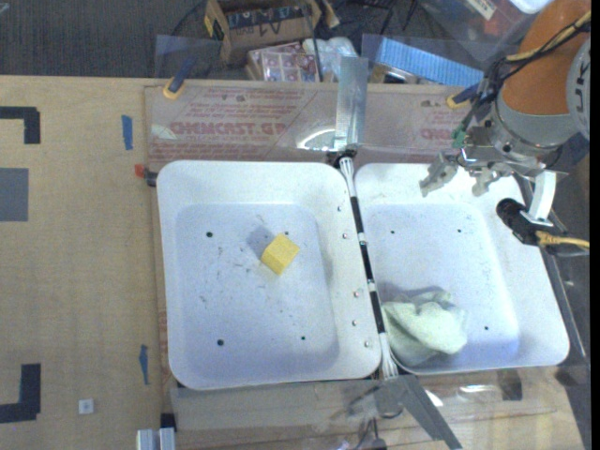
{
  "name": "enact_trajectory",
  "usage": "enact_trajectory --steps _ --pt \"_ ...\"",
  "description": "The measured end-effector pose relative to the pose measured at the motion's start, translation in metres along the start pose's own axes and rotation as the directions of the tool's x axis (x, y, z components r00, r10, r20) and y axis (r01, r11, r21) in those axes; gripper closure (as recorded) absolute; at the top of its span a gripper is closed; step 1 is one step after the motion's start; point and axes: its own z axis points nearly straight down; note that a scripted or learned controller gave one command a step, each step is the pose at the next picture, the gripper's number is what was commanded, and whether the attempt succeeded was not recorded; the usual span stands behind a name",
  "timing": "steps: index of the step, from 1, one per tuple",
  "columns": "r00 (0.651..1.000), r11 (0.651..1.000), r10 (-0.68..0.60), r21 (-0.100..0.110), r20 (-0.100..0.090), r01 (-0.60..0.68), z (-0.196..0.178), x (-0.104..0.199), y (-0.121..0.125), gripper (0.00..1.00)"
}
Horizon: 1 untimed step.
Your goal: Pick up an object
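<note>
Watching from the remote station: the hand (461,178) hangs at upper right of the frame, over the top edge of the right bin (525,345), beneath the grey wrist and orange band. Two pale fingers (437,178) splay apart with nothing between them, so I read it as released and carrying nothing.

Two candidates for the pick. A small yellow block (279,254) sits near the middle of the left bin (187,345), turned at an angle, well apart from every wall. My judgement: light, stiff, likely foam or wood, flat-sided, not fragile. Fingers across two opposite faces should hold, provided the wrist is turned to match the block's rotation. Open floor all round gives room to come straight down.

The other is a crumpled pale cloth (427,326) at the lower left corner of the right bin, pressed against the divider. I judge it soft, light and limp; pinch a raised fold at its top. The wall beside it may crowd one finger, and a shallow pinch could slip off.

Writing: the cardboard panel (244,125) behind the bins, upper centre, carries faded red lettering, mirrored or worn; I cannot read it reliably. The printed packet (281,62) above it is too small to make out. The desk (75,298) at left bears black corner marks and blue tape tabs.
</note>
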Motion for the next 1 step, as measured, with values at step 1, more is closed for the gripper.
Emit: enact_trajectory --steps 1 --pt "0.984 0.984 0.178 0.002 -0.001 -0.178 0.0395 -0.0181 -0.0306 0.0"
